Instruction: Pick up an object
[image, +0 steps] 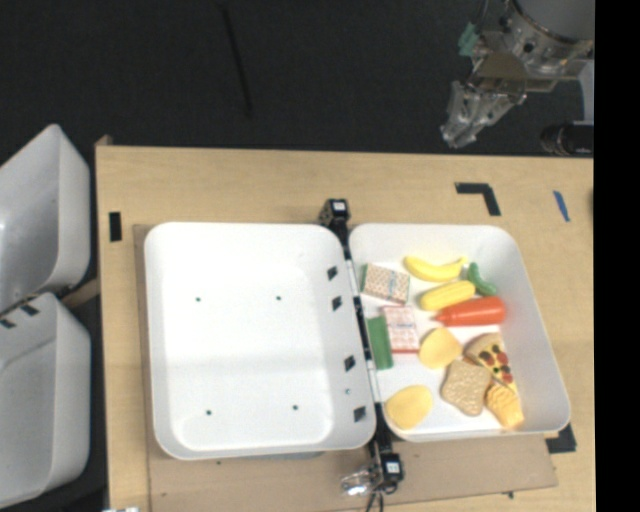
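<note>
The right bin (528, 290) holds several toy foods: a yellow banana (434, 267), a second yellow piece (447, 294), an orange carrot (470, 311), two small pink boxes (386, 284) (402, 329), a green bar (378, 341), a pizza slice (491, 357), a brown bread slice (464, 386), two yellow rounds (440, 348) (409, 405) and an orange wedge (505, 405). My gripper (466, 128) hangs high at the top right, beyond the bench's far edge and well above the bins, with nothing seen between its fingers.
The left bin (160, 300) stands beside the right one, their rims joined by black clips (335, 211). Black tape marks (480, 195) lie on the tan bench behind the right bin. White housings (35, 220) stand at the far left.
</note>
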